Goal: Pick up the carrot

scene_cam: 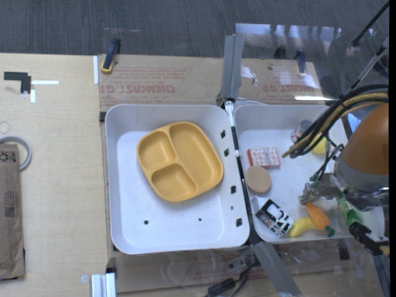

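**Carrot at the near edge, arm right over it**

Down at the near edge of the right bin (281, 121), there's the carrot (317, 216), small, orange, lying tilted with its green tip toward the near right corner. Looks like a toy: light, stiff, smooth enough to skid, so I'd take it across the thick middle. A yellow banana (301, 227) touches its near-left side, a black-and-white packet (274, 218) just beyond that. The gripper (319, 194) hangs just past the carrot, practically on top, but whether it's spread or closed I cannot tell; nothing visibly gripped. Farther in: a tan disc (258, 180), a red-and-white box (264, 157). In the left bin (124, 190), a yellow divided plate (179, 161).
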You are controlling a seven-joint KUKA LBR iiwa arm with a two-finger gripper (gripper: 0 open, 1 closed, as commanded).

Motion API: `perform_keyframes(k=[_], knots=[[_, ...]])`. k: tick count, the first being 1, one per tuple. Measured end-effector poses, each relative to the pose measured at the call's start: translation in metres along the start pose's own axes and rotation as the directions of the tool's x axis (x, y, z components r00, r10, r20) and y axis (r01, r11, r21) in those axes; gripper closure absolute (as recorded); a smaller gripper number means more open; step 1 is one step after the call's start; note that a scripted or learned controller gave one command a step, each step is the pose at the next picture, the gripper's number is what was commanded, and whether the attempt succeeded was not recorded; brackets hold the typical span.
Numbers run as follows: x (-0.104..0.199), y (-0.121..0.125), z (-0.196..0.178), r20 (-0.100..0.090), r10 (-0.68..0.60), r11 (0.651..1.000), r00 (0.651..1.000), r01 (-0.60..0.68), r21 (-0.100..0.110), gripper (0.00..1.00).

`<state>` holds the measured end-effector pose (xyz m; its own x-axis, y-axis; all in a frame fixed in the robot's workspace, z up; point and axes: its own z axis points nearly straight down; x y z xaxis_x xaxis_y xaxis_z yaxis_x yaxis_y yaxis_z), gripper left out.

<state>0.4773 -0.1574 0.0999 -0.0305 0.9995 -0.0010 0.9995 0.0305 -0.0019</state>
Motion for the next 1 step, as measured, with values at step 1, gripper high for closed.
perform_keyframes(k=[1], knots=[[-0.0135,0.0313,-0.1102,0.001,0.091,0.996,0.996,-0.091,0.000,1.00]])
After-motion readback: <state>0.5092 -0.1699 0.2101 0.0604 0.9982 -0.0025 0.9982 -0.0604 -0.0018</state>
